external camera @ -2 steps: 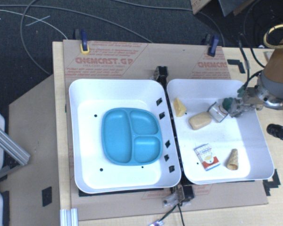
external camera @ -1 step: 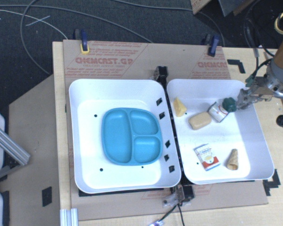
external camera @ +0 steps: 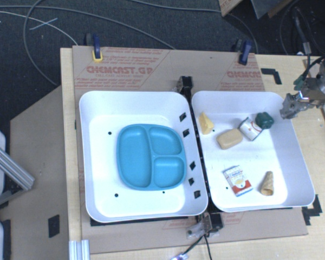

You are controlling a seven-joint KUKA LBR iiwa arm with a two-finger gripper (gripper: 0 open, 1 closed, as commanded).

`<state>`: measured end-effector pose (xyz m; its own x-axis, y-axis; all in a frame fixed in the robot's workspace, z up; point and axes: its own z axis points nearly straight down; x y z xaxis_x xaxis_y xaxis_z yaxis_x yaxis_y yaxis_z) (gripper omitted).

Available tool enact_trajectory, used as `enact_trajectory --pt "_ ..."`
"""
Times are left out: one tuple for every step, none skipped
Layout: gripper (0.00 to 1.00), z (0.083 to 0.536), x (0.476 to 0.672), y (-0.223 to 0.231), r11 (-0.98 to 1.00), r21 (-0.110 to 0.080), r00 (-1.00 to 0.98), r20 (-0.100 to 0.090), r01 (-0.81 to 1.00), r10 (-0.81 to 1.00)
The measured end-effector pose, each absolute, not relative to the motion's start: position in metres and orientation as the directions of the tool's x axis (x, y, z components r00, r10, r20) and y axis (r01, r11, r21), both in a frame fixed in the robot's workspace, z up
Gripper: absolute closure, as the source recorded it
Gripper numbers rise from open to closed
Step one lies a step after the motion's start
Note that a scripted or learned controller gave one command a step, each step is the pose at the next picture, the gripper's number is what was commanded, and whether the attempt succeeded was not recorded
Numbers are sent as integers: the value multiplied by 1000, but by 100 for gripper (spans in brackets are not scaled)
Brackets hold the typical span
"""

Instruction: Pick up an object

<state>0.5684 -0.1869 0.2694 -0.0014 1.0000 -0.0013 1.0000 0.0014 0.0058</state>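
The pincer (external camera: 290,106) hangs at the right bin's (external camera: 292,194) far edge; its grip cannot be told. Nearby lies a white jar (external camera: 251,129) with a green cap.

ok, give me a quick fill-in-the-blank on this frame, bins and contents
1. The blue plate lies in the ____ bin.
2. The plate has ____ compartments.
3. The right bin holds ____ small items.
4. The gripper sits at the right bin's upper ____ corner.

Missing words: left; three; five; right
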Motion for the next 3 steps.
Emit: enact_trajectory --pt "100 287 569 -187 1 3 -1 -1 1000 1000" --pt "100 285 557 -134 4 -2 -4 3 1000 1000" --pt "100 263 553 -84 5 -4 -5 3 1000 1000"
